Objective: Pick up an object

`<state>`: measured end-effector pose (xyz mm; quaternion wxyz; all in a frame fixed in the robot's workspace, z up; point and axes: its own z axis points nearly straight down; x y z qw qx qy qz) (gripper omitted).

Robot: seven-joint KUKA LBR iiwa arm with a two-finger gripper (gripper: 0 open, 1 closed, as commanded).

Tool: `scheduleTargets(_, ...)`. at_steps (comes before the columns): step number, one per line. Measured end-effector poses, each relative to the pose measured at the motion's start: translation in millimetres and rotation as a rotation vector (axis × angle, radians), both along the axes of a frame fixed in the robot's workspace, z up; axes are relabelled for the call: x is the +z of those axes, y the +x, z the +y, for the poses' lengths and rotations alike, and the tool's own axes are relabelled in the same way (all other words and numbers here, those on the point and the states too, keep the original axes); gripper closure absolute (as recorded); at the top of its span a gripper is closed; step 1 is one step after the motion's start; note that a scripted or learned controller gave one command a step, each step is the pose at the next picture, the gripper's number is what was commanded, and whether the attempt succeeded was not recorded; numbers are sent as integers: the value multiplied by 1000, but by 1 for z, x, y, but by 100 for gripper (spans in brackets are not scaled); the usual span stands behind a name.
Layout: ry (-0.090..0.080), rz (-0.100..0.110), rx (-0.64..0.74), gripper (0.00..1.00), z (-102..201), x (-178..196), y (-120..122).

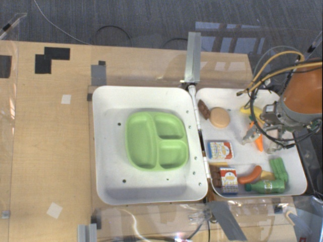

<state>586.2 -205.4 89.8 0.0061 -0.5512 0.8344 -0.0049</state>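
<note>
The right bin holds several toy foods. Among them are a tan round bun, a dark brown piece, a small blue-and-red box, a second small box, a red sausage, a green bottle and a green ridged piece. My gripper hangs low over the right side of this bin, under the orange band and cables. An orange carrot-like piece and a yellow piece lie right beside it. I see nothing clearly held.
The left bin carries a green divided plate. A metal post stands behind the seam between the bins. Yellow and black cables loop above the wrist. Wooden benchtop spreads to the left.
</note>
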Motion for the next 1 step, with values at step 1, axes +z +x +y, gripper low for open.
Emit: scheduleTargets(1,-3,-1,131,0,10,1,-26)
